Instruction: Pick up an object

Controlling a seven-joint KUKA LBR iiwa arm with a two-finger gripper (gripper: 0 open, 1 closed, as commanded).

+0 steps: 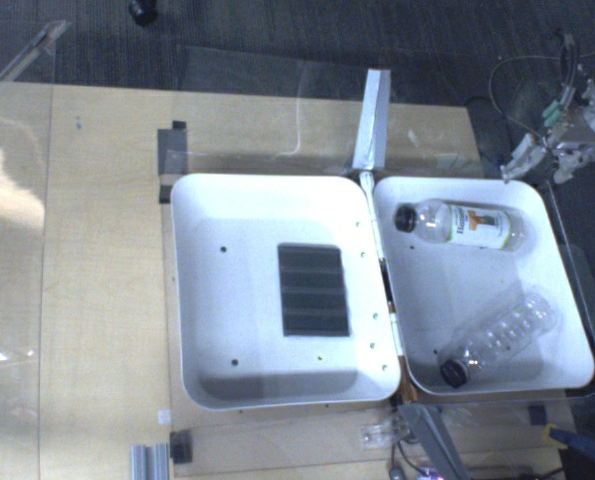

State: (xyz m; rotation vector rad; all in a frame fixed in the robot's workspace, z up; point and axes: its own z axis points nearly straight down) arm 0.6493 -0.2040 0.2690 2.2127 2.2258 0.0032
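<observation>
Two clear plastic bottles lie in the right bin [567, 298]. One with a black cap and a white and orange label [462, 224] lies along the far wall, cap to the left. The other, ribbed and unlabelled [497, 340], lies slanted near the front wall, black cap at the lower left. A flat black ridged pad [313, 289] rests in the middle of the left bin [207, 268]. My gripper [542, 161] hangs above the far right corner of the right bin, open, with nothing between its fingers, well clear of both bottles.
A metal bar [372, 118] rises behind the gap between the bins. Cables loop behind the gripper at the top right. The wooden bench [77, 268] stretches to the left under a clear sheet.
</observation>
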